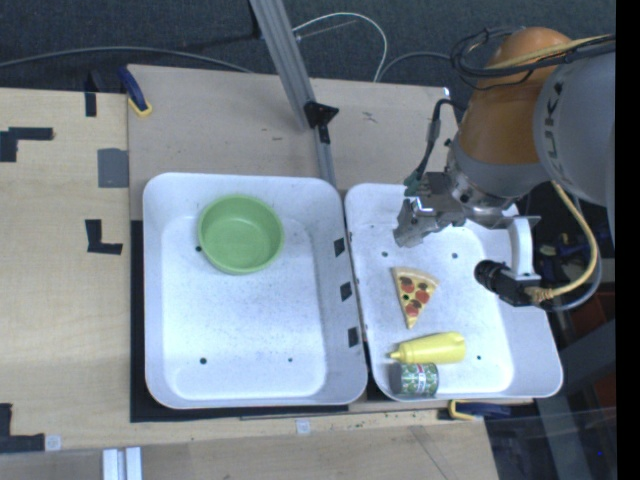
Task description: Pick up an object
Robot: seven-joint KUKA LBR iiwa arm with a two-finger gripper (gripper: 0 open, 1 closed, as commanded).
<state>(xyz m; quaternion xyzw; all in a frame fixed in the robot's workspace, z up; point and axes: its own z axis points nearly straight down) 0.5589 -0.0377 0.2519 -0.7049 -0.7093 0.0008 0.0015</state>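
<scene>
The claw (pixel 412 226) hangs over the upper part of the right bin (pixel 530 368), a little right of the middle of the frame. It is seen from above and its grey body covers the tips, so I cannot tell if it is released or clenched. Nothing is seen in its grasp. Above it and to the right, the arm (pixel 520 98) fills the upper right corner of the frame, with its orange band and grey housing, and black and yellow cables loop around it.

Just below the claw, in the same bin, lies a toy pizza slice (pixel 413 295), flat, with its narrow point toward the bottom of the frame. It is apart from the claw. Lower in the bin, a yellow bottle (pixel 430 348) lies on its side, and a small green can (pixel 414 379) lies just under it, close to the bin's lower rim; the two seem to touch.

The left bin (pixel 170 368) stands beside the right one, their edges meeting near the centre of the frame. A green bowl (pixel 240 233) sits upright in its upper left part, well apart from the claw.

A grey metal pole (pixel 285 48) runs at a slant from the top of the frame down to the place where the two bins meet.
</scene>
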